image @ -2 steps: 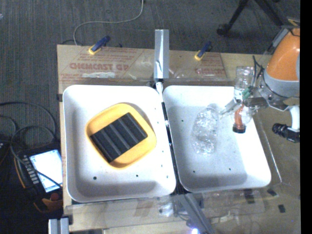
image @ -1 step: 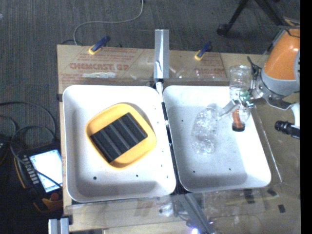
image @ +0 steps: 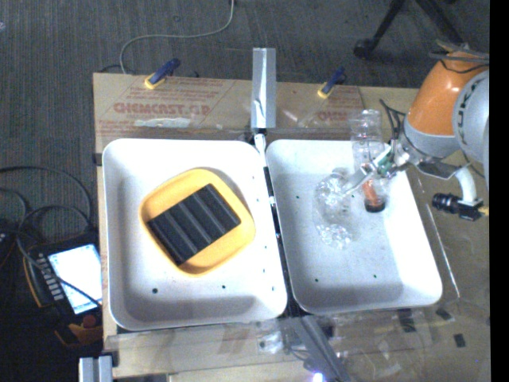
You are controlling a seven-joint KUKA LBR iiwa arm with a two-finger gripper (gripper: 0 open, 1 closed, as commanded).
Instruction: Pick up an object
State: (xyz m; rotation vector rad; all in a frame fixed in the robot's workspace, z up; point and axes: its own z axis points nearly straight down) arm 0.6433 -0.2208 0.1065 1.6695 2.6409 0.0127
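Observation:
A yellow block with a black ribbed top (image: 197, 220) lies in the middle of the left bin (image: 127, 293). In the right bin (image: 413, 285) lie clear plastic pieces, one (image: 328, 191) near the middle and a smaller one (image: 337, 233) below it. A small red-brown item (image: 373, 202) sits near the bin's upper right. My gripper (image: 369, 180) hangs low over the right bin's upper right part, just above the red-brown item and right of the upper clear piece. Nothing can be made out as held.
The grey arm with its orange band (image: 441, 106) comes in over the right bin's top right corner. A metal divider post (image: 263, 94) stands behind the seam between the bins. Two blue clamps (image: 161, 72) hold the cardboard at the back.

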